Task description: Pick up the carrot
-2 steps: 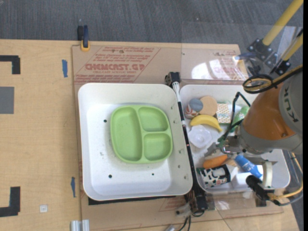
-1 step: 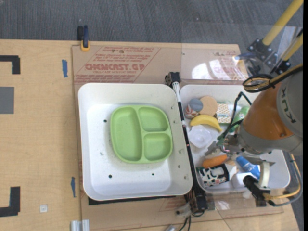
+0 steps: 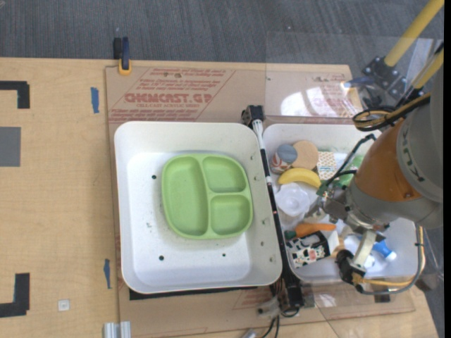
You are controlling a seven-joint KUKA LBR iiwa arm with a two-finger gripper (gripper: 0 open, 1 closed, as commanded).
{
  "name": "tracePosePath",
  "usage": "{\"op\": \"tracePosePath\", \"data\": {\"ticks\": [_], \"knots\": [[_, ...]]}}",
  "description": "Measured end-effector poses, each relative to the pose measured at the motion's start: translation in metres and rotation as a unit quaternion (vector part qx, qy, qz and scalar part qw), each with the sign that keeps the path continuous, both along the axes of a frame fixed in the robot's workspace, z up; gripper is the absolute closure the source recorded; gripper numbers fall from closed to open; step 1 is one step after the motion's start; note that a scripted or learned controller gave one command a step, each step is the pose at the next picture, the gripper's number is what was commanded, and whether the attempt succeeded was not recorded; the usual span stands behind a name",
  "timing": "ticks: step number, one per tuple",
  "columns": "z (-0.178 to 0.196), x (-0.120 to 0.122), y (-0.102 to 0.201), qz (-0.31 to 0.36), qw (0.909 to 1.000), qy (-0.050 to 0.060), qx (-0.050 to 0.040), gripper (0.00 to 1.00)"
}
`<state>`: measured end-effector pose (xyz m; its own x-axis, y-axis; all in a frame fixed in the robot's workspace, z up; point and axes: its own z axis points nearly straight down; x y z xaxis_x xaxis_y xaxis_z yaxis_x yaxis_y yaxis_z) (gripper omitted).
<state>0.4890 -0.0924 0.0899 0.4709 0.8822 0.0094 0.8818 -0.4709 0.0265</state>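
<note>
The carrot (image 3: 315, 227) is a small orange piece lying in the right bin (image 3: 405, 270), near its left-middle, just above a black-and-white patterned toy (image 3: 308, 251). My gripper (image 3: 330, 208) hangs low over the bin, right at the carrot's right end, below the grey arm and its orange band (image 3: 380, 174). The wrist hides the carrot's right tip and the spot where the gripper meets it.
The right bin also holds a banana (image 3: 299, 177), a clear cup (image 3: 292, 199), a tan round item (image 3: 306, 151), a grey-blue object (image 3: 285, 153) and a white-and-blue bottle (image 3: 373, 248). The left bin (image 3: 141, 259) carries a green divided plate (image 3: 207, 196).
</note>
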Motion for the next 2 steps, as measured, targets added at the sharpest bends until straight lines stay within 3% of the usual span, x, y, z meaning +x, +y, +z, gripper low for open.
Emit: {"op": "tracePosePath", "data": {"ticks": [1, 2], "knots": [[0.000, 0.023, 0.000, -0.153, 0.9881, 0.013, 0.0069, 0.00], [0.000, -0.002, -0.011, -0.271, 0.9624, 0.005, 0.0089, 0.00]]}}
